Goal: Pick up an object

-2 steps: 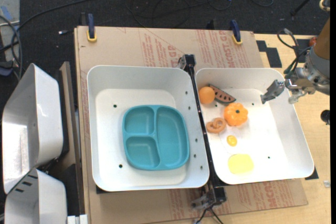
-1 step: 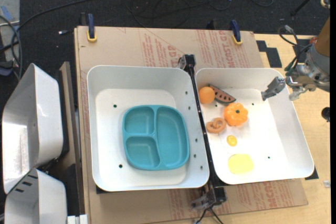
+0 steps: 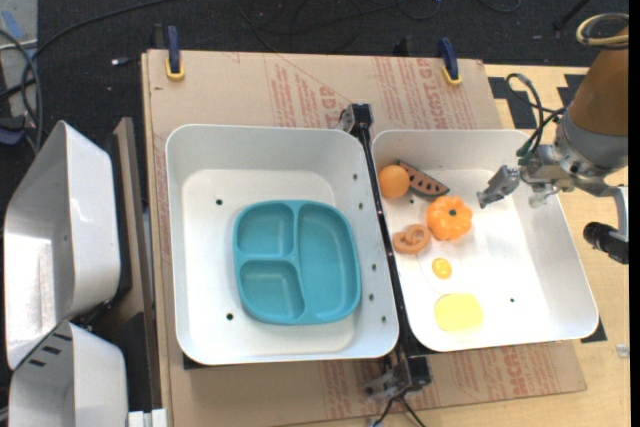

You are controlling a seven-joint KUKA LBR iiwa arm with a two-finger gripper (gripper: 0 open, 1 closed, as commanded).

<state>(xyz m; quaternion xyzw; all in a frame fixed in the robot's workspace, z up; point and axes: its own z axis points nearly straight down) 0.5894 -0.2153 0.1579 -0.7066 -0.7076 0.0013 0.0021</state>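
Note:
The right bin (image 3: 560, 290) holds several small toys. An orange ball (image 3: 394, 181) lies at its far left, touching a dark wedge-shaped slice (image 3: 426, 181). An orange pumpkin (image 3: 450, 218) sits near the middle, with a tan pretzel-like piece (image 3: 411, 238) at its lower left. A small yellow bit (image 3: 441, 267) and a flat yellow disc (image 3: 459, 312) lie nearer the front. My gripper (image 3: 520, 192) hangs over the bin's right half, to the right of the pumpkin and apart from it. It looks open, with nothing between its fingers.
The left bin (image 3: 200, 215) holds a teal divided plate (image 3: 297, 262). A black clamp (image 3: 358, 118) joins the bins at the back. White tubs (image 3: 55, 235) stand off the bench's left side. Cables run across the dark floor behind.

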